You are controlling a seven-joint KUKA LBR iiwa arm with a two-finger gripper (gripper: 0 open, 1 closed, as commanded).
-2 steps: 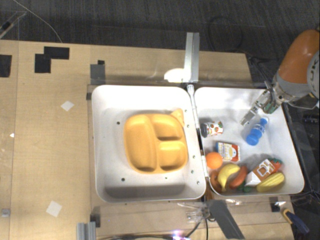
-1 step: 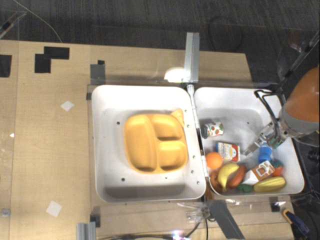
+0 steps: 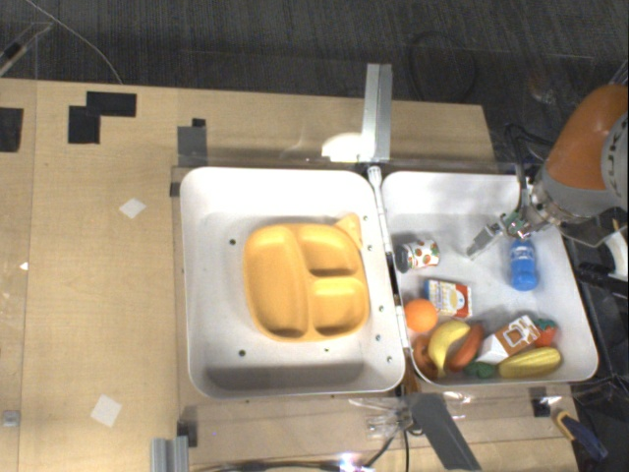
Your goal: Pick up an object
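The arm (image 3: 590, 155) is reaching in from the right and hanging over the upper part of the right bin (image 3: 447, 200). The gripper (image 3: 488, 239) is showing as grey fingers slanting down-left toward the bin floor, just beside the blue bottle (image 3: 523, 265). Fingers are looking spread, with bare white floor showing between them; nothing is sitting between them. Judgement: the pick is not yet made.

Candidate things are all lying in the right bin. The blue bottle is lying nearest the gripper, to its right. A small carton (image 3: 421, 255) is standing near the left wall; a red and white juice box (image 3: 450, 297) is lying below it, touching an orange (image 3: 421, 316). A heap along the lower edge is holding a banana (image 3: 447, 341), another carton (image 3: 518, 334) and a yellow corn cob (image 3: 531, 362), all crowded together.

The left bin (image 3: 211, 264) is holding a yellow divided tray (image 3: 303, 279).

Left to do, as I am judging it: settle on a thing, close on it, lift it clear. The bottle seems the easiest reach.
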